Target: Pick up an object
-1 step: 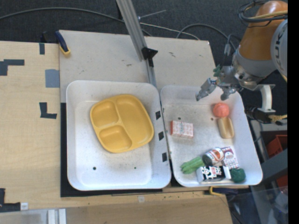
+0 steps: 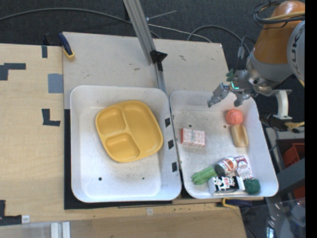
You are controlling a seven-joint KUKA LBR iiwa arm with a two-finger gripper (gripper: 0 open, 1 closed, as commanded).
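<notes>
A: Where is the arm?
B: Upper right of the frame, orange band uppermost, wrist angled down-left.
A: And the gripper (image 2: 229, 99)?
B: Fingers spread apart, nothing between them.

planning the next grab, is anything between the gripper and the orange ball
Nothing visible. The gripper is open over the right bin, with the ball just below it in the view. The hot dog lies beyond the ball.

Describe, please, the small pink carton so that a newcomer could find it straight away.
Look in the right-hand white bin, not the one holding the yellow tray. The pink carton lies alone near that bin's left side. It is boxy and pale pink, unlike the round red ball.
</notes>
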